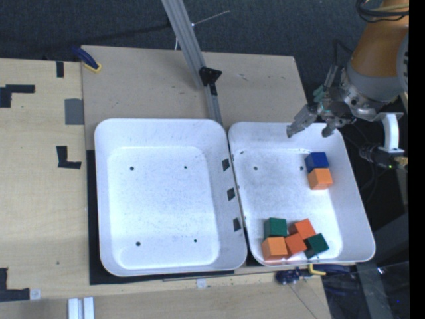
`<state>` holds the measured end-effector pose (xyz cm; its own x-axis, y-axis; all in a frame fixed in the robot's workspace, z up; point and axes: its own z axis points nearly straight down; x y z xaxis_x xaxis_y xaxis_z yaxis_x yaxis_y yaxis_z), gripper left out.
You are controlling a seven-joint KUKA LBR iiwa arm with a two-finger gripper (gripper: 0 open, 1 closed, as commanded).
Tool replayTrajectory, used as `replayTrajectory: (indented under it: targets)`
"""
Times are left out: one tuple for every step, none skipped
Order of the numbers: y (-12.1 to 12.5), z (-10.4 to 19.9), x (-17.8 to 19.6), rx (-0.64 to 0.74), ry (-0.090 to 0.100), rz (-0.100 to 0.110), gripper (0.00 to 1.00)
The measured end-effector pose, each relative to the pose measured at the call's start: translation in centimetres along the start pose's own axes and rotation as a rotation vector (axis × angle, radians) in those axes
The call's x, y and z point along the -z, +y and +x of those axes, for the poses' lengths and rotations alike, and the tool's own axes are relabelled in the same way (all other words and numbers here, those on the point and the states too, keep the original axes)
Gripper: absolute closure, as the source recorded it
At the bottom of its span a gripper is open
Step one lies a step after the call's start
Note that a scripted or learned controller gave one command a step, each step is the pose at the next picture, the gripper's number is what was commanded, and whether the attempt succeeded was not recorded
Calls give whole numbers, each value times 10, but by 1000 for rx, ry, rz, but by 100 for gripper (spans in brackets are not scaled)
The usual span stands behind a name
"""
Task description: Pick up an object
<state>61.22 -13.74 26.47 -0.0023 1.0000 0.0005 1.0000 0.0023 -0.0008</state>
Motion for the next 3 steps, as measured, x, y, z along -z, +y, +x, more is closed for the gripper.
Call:
replayTrajectory:
  targets:
    - [0,0,0,1,0,0,0]
    - [-4,3,-64,-1,-1,7,0]
    - [-9,7,-129,0,0,8,0]
